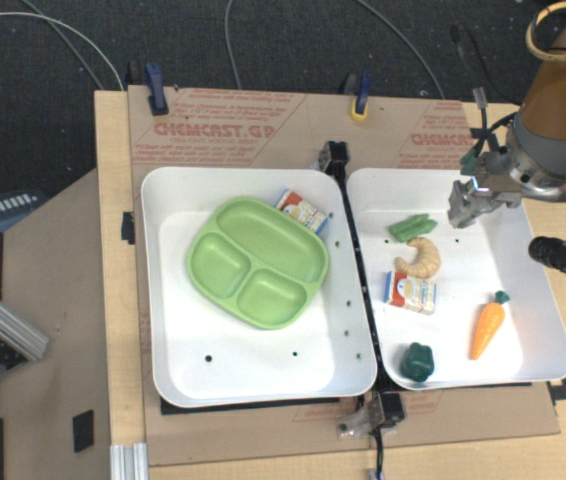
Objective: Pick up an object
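- The green pod (410, 228) lay in the right bin's (553, 313) upper part, just above the croissant (423, 258).
- The gripper (466, 208) hovered right of it, carrying nothing; approach step, by my judgement.
- Next move called for shifting left and descending.

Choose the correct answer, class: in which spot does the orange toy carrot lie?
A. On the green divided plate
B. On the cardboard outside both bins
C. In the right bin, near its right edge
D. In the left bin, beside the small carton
C: the carrot lies on the floor of the right bin, close to its right edge, apart from the green plate in the left bin.
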Robot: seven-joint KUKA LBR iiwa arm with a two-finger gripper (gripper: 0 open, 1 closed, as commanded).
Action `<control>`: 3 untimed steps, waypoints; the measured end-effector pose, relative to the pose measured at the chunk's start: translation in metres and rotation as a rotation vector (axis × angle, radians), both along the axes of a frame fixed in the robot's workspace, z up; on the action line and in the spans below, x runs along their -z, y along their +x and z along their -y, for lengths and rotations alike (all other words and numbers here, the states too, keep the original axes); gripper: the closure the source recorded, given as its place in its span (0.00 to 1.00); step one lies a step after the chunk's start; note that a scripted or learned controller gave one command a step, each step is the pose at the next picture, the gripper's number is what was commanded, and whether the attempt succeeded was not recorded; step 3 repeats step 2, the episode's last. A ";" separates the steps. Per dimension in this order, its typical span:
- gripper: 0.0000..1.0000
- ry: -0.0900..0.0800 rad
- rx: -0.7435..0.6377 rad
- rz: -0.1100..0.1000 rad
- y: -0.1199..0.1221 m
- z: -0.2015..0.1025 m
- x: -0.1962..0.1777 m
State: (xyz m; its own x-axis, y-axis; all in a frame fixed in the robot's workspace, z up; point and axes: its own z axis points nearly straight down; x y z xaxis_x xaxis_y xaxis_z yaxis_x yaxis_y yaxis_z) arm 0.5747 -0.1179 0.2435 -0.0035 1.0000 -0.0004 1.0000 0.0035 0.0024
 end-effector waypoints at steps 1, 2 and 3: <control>1.00 0.000 0.000 0.001 0.045 -0.035 -0.021; 1.00 0.001 0.001 -0.001 0.091 -0.056 -0.030; 1.00 0.001 0.001 -0.001 0.091 -0.056 -0.030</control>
